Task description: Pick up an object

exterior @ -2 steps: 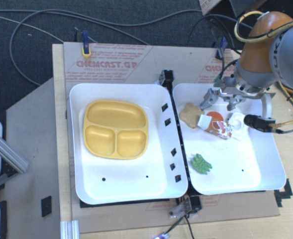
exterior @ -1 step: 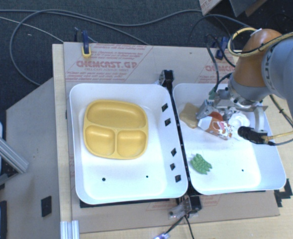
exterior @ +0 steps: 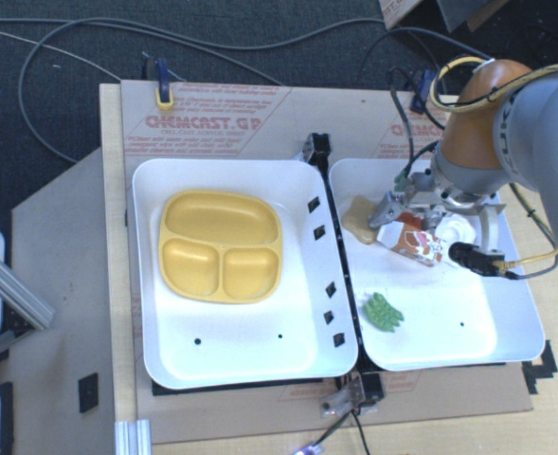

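Arm (exterior: 534,112) cut off at right edge.

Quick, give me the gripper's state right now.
Gripper: low in the right bin, over a red-and-white packet beside a tan piece; whether it is open, closed or holding anything cannot be told.
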Robot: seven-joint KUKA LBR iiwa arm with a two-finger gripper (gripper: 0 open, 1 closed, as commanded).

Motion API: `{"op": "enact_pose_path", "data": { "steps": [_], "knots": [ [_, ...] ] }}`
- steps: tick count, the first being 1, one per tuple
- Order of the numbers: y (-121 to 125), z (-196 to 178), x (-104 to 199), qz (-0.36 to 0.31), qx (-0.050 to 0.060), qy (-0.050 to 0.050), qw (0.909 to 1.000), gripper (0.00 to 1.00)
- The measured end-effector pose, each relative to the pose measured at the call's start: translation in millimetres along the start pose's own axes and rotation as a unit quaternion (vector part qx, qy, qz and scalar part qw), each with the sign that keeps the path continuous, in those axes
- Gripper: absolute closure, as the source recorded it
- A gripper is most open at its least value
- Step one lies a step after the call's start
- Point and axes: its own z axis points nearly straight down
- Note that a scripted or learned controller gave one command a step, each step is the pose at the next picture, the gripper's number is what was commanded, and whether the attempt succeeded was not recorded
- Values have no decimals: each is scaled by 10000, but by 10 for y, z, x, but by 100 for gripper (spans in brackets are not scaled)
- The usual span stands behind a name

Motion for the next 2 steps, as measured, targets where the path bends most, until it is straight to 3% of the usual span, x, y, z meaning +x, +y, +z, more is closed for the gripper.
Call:
{"op": "enact_pose_path", "data": {
  "steps": [1,2],
  "knots": [
    [21,-131,11,-3,-28,6,10000,100],
    [-28,-628,-58,3,-20,-14,10000,100]
  ]
}}
